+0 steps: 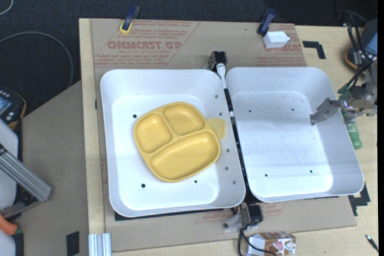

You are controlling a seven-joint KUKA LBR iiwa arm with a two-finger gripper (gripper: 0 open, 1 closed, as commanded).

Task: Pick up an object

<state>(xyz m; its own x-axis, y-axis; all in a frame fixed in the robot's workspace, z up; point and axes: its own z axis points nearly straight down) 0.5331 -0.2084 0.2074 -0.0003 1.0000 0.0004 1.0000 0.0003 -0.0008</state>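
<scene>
**Entry: pick step, yellow divided plate in the left bin**

Item: yellow divided plate (176,141), three compartments, lying flat and turned at an angle near the middle of the left bin (114,129). A small yellowish scrap (217,126) peeks out from under its right rim, toward the wall shared with the other bin. It is the only pickable object seen in either bin.

Carrier: two shallow white bins side by side on a cardboard-covered worktop (90,69). The right bin (288,186) has a bare floor with faint specks.

Hand (327,110): at the right edge of the right bin, above its right wall, well apart from the plate. Whether it is spread or pressed together cannot be told at this size and angle; nothing is seen between its tips.

Step in hand, as judged: the approach, with the grasp not yet begun.

Handling notes, as judged:
- The plate is wide and shallow; a two-finger grasp likely needs a rim or one of the raised ridges between compartments, not the whole span.
- The ridges near the plate's centre offer a thin upright wall to pinch.
- A rim grasp risks tilting or slipping, since the smooth plastic hangs off to one side.
- Descend straight over the chosen ridge, with the tips aligned across it.
</scene>
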